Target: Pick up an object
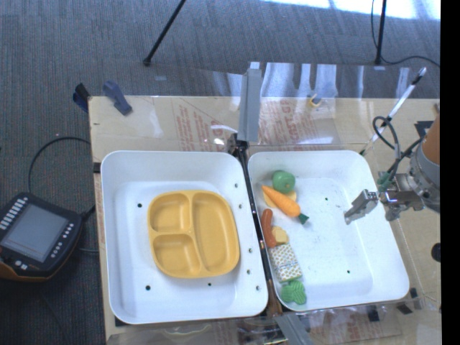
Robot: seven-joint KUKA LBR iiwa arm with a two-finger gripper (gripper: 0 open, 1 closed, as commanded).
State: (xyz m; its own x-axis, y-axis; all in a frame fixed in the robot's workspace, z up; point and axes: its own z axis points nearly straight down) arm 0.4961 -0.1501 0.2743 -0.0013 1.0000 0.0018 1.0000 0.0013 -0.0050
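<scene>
Far left of the tool, on the floor beside the desk, lies a handheld control pad. Closer, the left bin holds a yellow divided plate. In the right bin, along the edge farthest from the tool, sit a green round toy, a toy carrot, a sausage-like piece, a patterned packet and a green leafy piece. The tool hangs over that bin's right side, well apart from them all, holding nothing; how far it is open I cannot tell.

Grey metal gripper above right bin rim; bulky grey wrist block, orange band behind, black cables looping above it.
</scene>
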